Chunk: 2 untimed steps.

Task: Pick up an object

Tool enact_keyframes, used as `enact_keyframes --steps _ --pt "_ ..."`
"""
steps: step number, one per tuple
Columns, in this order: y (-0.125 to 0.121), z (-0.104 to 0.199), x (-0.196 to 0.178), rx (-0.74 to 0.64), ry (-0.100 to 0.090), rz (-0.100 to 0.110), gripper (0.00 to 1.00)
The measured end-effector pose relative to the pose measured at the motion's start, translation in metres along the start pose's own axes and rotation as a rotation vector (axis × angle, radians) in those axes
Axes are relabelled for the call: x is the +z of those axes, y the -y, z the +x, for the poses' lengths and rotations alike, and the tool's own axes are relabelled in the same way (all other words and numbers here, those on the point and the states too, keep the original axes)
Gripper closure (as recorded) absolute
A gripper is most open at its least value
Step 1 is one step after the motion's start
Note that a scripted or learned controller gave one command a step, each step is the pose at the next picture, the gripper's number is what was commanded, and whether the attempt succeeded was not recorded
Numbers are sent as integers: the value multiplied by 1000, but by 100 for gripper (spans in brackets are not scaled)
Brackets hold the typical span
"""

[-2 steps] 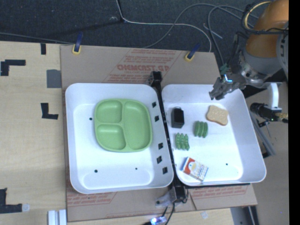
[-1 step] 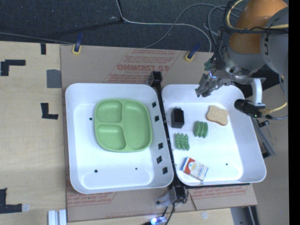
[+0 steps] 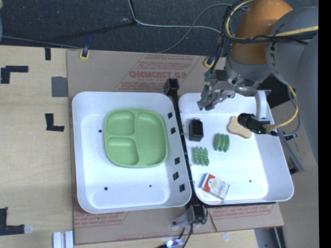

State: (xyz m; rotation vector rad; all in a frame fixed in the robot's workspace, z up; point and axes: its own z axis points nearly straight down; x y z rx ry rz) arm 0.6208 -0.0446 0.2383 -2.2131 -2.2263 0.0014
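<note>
Below my tool (image 3: pixel 206 103), toward the near edge of the counter (image 3: pixel 31 138), sits a small black block (image 3: pixel 195 129) on the floor of the right white bin (image 3: pixel 258 190). I see the tool hanging over the far left corner of that bin, close to the divider where the two bins meet. Its dark fingers point down, but at this angle I cannot tell how far apart they are, and I see nothing between them.

Nearer than the black block lie two green ridged pieces: one (image 3: pixel 200 155) almost straight below the tool, the other (image 3: pixel 221 142) a little to the right of it. Nearest of all is a small red, white and blue packet (image 3: pixel 214 185), lying flat and tilted. To the right of the tool, a tan, bread-like piece (image 3: pixel 240 128) rests partly under a black fitting with a cable.

To the left of the tool, across the divider, the left white bin (image 3: pixel 88 190) holds a pale green divided plate (image 3: pixel 136 137) with three compartments. Behind and to the right of the tool rises the grey arm with its orange band (image 3: pixel 264 14).
</note>
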Motion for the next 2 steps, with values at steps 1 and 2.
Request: enact_keyframes --steps 1,2 --pt "-12 58 12 -1 0 0 100" --pt "-11 116 21 -1 0 1 100"
